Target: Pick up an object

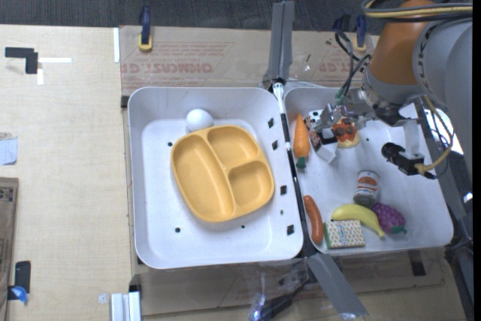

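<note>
The gripper (331, 125) is down in the right bin (428, 237) by a small toy (346, 133). I cannot tell if it grips. Nothing is lifted yet.

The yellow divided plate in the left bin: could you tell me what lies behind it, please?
A small white ball sits just behind the yellow three-compartment plastic plate, against its far rim, inside the left white bin. The plate's edge covers the ball's lower part, so whether they touch cannot be told.

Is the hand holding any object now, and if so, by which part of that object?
It cannot be told. The hand is low in the right bin, close to a small red and orange toy, but no grip is visible.
</note>
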Tool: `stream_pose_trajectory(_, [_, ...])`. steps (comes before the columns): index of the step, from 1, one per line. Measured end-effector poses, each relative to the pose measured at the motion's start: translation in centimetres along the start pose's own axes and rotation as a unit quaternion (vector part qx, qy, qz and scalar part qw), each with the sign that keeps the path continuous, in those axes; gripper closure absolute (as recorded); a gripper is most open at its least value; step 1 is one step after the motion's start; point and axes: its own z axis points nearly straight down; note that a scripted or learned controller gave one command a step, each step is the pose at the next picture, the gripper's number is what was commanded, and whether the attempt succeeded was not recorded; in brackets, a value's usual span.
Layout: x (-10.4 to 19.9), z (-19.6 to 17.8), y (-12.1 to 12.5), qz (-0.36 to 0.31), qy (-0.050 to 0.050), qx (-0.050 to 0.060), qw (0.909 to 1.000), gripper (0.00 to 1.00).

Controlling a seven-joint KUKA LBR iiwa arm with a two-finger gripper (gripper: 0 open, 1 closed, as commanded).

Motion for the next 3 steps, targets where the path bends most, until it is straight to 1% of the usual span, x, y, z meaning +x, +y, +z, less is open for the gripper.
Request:
stream_pose_trajectory(1, [0.13,-0.1,-1.3,0.003,-0.002,-0.005,1.0,0.0])
stream_pose_trajectory(2, [-0.09,0.01,-0.44,-0.006,0.0,0.001,1.0,0.0])
stream_pose_trajectory(3, [0.15,0.01,-0.44,-0.007,-0.002,0.0,1.0,0.0])
